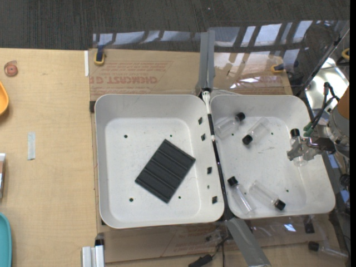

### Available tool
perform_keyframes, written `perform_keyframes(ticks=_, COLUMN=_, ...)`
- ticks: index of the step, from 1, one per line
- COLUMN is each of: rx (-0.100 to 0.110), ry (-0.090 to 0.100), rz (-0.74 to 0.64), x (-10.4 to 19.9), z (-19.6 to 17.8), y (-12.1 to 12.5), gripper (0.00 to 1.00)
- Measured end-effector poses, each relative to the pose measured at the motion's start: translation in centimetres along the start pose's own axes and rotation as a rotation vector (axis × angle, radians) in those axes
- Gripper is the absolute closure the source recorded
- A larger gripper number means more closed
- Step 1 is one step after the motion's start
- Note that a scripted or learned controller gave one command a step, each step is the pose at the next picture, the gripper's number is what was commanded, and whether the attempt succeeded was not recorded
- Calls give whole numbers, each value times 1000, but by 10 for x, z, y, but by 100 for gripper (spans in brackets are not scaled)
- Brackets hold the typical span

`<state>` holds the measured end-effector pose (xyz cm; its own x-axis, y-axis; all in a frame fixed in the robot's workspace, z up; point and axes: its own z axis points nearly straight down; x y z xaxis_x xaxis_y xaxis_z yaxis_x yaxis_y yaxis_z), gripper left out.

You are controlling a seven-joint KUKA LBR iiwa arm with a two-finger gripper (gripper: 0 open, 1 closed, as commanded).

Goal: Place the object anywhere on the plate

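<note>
A dark ribbed rectangular plate lies at a slant on the floor of the left bin. Several clear vials with black caps lie in the right bin: one at the back left, one beside it, one at the front left and one at the front. My gripper is at the right bin's right side, low over another clear vial whose black cap points to the back. The metal of the gripper overlaps this vial.
Brown cardboard lies behind the bins, with a grey divider bar between them. A wooden bench top stretches to the left, with an orange item and a teal item at its edge.
</note>
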<state>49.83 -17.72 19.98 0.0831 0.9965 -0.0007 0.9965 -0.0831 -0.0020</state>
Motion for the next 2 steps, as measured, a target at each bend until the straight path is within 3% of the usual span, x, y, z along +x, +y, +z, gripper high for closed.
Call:
perform_keyframes(ticks=1, rx=2, ry=0, rz=-147, x=59, z=30, y=46, gripper=100)
perform_keyframes(ticks=2, rx=0, ry=-2, rz=7, x=132, z=-66, y=83, gripper=100)
